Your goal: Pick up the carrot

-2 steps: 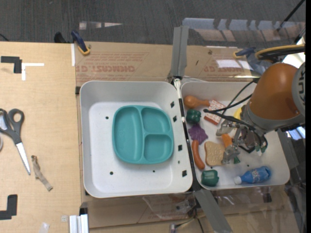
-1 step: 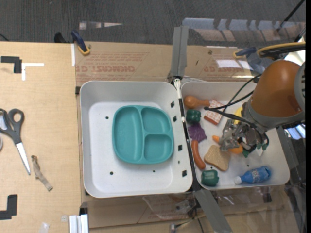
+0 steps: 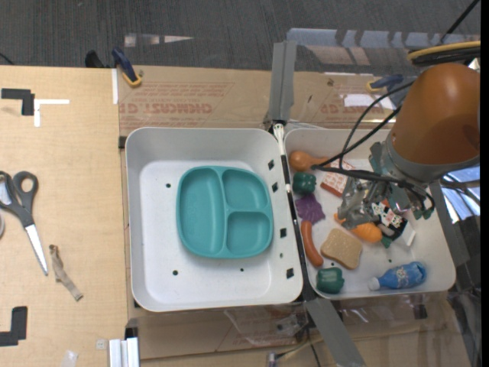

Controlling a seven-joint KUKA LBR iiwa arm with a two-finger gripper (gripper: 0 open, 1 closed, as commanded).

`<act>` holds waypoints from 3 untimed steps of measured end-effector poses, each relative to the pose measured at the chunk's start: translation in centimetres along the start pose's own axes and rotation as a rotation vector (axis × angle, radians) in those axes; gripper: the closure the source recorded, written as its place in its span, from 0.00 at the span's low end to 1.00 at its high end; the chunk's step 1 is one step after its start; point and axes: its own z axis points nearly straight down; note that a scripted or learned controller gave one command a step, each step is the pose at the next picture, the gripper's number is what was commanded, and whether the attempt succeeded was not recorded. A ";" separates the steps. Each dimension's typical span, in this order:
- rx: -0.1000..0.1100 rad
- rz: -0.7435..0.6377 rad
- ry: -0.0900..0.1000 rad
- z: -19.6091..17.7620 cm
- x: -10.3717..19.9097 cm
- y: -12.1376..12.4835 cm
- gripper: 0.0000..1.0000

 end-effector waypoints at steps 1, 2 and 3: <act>-0.001 -0.248 0.002 7.7 5.7 -6.7 1.00; 0.000 -0.203 0.000 -15.0 2.9 0.1 1.00; 0.002 -0.072 -0.004 9.6 4.0 -0.9 1.00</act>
